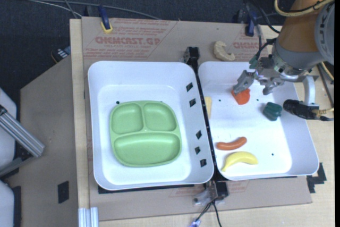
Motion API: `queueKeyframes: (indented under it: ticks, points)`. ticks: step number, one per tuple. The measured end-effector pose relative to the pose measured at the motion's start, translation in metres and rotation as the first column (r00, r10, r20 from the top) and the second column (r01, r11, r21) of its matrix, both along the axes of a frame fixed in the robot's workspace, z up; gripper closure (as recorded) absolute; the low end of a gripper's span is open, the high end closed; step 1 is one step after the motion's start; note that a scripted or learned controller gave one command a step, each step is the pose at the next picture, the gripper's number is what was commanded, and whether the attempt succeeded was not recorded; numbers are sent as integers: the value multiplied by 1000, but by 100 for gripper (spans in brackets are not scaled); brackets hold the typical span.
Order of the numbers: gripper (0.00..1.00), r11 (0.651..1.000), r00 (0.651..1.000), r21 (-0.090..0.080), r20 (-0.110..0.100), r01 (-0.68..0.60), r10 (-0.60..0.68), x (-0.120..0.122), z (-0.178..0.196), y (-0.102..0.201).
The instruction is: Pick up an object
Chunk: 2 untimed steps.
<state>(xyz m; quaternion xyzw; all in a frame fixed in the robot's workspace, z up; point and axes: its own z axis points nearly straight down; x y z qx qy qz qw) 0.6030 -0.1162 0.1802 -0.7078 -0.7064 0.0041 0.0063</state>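
A cardboard-topped counter (133, 40) carries two white bins; the left bin (95, 114) holds a green divided tray (144, 133). Over the right bin (297, 151), the arm's jaws (257, 82) hang spread open, gripping nothing, one finger just beside an orange-red object (242, 96) on the bin floor. The pick looks yet to be made: closing and lifting remain. Nearby lie a yellow banana (239, 160), a red sausage (231, 143) and a dark green piece (273, 110), none blocking the approach.
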Motion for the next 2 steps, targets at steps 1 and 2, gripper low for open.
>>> queueKeyframes:
  ticks: [1, 2]
  points:
    - [0, 1000, 1000, -2, 13, -3, 3, 3, 7, 0]
    - [0, 1000, 1000, -2, 9, -2, 2, 7, -48, -8]
